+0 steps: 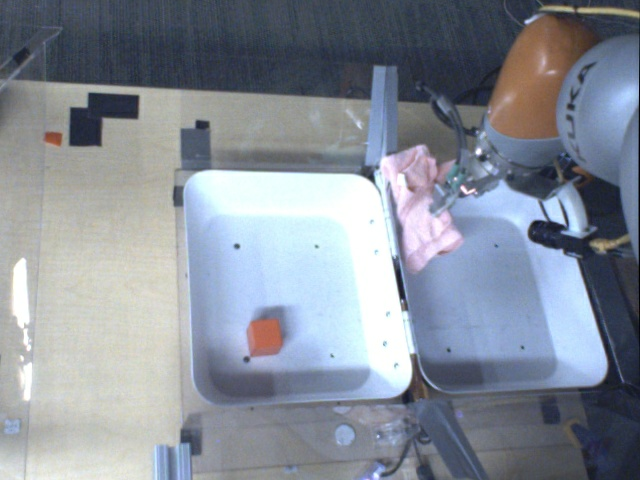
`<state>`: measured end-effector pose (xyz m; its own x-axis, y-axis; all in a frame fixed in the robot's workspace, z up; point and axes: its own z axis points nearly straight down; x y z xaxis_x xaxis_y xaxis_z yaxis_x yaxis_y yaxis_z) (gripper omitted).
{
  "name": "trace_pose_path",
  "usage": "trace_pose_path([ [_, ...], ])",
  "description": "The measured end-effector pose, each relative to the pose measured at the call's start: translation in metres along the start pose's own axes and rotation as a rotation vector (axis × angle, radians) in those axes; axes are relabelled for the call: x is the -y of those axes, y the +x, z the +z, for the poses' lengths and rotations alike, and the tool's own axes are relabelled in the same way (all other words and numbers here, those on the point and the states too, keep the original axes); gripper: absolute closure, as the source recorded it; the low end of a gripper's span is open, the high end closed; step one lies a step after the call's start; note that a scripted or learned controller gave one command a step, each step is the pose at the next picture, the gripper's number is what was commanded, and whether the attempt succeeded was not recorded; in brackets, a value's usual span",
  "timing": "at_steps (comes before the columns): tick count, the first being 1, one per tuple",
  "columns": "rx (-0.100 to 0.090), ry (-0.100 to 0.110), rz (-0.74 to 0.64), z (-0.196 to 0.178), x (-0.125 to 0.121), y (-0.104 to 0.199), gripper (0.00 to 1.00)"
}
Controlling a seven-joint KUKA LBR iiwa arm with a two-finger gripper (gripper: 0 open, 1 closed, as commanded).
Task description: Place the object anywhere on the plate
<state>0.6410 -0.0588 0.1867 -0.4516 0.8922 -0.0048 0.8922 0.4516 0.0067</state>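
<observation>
A crumpled pink cloth (pixel 418 208) lies bunched against the left wall of the right bin (pixel 520 368), its top edge reaching the back corner by the divider. My gripper (pixel 446 194) comes in from the right, under the orange wrist band, and its tip sits on the cloth's right edge, touching or overlapping the fabric. A small orange-red block (pixel 265 337) rests on the floor of the left bin (pixel 300 208), near its front left, far from the gripper.
A grey upright post (pixel 380 118) stands behind the divider between the bins. The arm's grey body and a black cable fitting (pixel 560 236) hang over the right bin's back right. Black markers (pixel 100 116) lie on the bench at the far left.
</observation>
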Motion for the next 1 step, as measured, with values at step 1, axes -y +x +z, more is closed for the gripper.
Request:
trace_pose_path([
  [1,0.000,-0.001,-0.006,-0.0399,-0.0028,-0.0001,1.00],
])
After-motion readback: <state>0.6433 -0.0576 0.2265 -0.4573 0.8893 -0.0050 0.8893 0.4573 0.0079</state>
